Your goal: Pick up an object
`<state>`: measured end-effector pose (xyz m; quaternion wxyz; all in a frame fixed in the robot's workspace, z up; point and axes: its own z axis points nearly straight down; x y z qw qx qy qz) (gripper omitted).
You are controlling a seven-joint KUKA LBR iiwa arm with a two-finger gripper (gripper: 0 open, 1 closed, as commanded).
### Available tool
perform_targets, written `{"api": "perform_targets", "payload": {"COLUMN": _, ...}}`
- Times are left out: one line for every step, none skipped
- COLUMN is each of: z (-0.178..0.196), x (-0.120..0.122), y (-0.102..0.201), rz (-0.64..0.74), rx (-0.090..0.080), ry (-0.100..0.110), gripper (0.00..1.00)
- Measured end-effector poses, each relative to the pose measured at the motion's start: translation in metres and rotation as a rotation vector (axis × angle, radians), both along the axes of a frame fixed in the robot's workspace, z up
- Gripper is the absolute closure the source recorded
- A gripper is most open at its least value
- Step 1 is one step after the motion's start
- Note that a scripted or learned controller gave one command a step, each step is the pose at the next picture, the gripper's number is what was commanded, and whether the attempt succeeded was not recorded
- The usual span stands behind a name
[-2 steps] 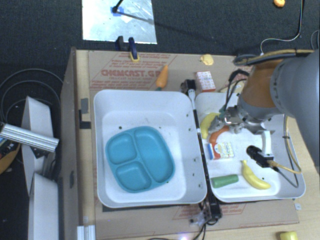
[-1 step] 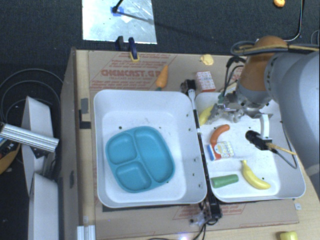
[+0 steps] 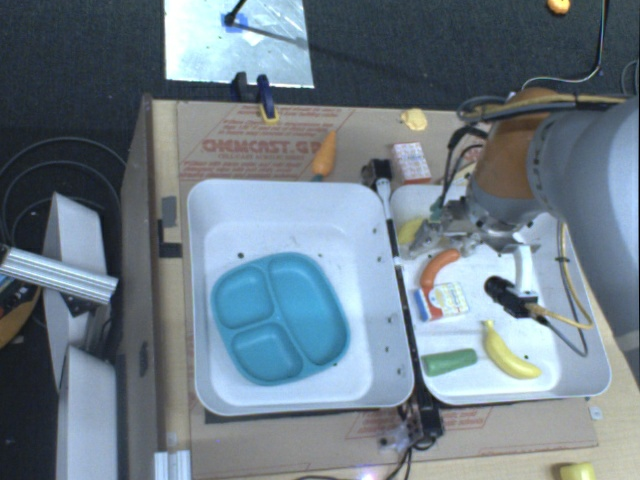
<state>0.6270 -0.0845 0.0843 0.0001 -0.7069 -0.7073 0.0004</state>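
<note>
My fingers (image 3: 440,230) hang low over the upper left of the right bin (image 3: 590,368); I cannot tell whether they are apart or together. The orange carrot-like piece (image 3: 438,266) lies just below them, long axis running lower-left to upper-right, on the bin floor beside a small card (image 3: 446,300). Judgement: the next descent should be short, across that axis.

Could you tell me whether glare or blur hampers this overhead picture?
Camera view: even light, soft shadows; glare on the foil sheet beyond the bench; the arm is large and slightly soft, the claw hard to resolve; blue tray and banana read clearly.
</note>
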Motion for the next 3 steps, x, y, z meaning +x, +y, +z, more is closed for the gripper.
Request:
{"api": "perform_targets", "payload": {"z": 0.011, "x": 0.002, "y": 0.0, "rz": 0.001, "rx": 0.0, "ry": -0.005, "gripper": 1.0}}
{"api": "perform_targets", "payload": {"z": 0.011, "x": 0.002, "y": 0.0, "rz": 0.002, "rx": 0.0, "ry": -0.005, "gripper": 0.0}}
{"api": "perform_targets", "payload": {"z": -0.003, "x": 0.036, "y": -0.016, "rz": 0.008, "rx": 0.002, "ry": 0.033, "gripper": 0.0}}
